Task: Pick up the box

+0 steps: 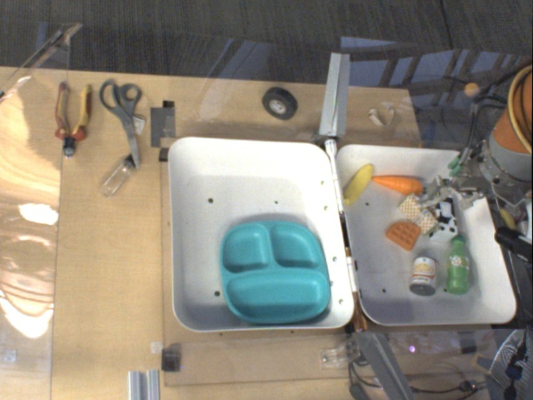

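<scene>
arm [510,140] in from right, wrist bent down, gripper [441,197] low over right bin.

One fixed camera — high above the bench [100,248] — looks down aslant.

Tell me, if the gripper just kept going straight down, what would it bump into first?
Probably the box lying beneath the gripper in the right bin, though depth is hard to judge.
</scene>
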Robot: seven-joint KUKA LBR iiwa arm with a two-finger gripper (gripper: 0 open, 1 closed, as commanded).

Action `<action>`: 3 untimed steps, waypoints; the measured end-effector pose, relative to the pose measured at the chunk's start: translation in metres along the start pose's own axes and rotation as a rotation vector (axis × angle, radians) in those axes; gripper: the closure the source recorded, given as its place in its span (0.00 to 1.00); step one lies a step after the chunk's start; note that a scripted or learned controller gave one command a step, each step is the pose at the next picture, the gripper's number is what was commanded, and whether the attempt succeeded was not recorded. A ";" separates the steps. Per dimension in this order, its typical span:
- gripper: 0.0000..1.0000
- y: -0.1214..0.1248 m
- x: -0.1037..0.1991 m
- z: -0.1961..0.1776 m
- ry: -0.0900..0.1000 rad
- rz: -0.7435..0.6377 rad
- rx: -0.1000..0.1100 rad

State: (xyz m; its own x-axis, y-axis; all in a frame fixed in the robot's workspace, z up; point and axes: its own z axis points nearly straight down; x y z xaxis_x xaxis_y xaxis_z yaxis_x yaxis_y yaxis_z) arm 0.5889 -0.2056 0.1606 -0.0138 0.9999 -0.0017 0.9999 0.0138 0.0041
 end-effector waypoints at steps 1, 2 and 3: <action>0.00 0.018 0.057 0.072 0.000 -0.230 -0.006; 1.00 0.021 0.056 0.059 -0.004 -0.231 -0.015; 1.00 0.029 0.087 -0.048 0.000 -0.264 -0.005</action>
